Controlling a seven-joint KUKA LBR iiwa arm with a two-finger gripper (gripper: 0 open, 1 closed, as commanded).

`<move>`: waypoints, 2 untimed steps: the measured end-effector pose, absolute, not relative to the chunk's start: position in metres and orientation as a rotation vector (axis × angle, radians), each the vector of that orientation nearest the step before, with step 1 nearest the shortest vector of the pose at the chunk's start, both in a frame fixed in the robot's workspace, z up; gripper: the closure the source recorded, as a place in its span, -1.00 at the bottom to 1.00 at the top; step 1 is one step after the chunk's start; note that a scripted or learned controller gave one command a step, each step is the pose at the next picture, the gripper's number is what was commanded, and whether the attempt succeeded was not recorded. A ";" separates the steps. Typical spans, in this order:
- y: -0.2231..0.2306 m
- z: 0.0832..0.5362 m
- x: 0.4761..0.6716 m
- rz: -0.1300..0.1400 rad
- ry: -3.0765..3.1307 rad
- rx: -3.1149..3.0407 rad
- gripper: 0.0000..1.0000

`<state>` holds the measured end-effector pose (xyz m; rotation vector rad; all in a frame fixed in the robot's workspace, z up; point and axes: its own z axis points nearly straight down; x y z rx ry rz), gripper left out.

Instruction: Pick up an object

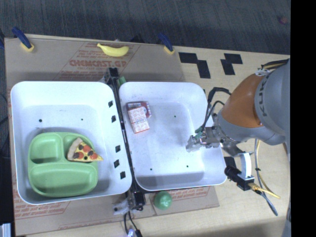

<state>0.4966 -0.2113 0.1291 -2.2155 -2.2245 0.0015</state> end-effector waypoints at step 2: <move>-0.211 0.150 0.499 -0.001 -2.234 -2.208 1.00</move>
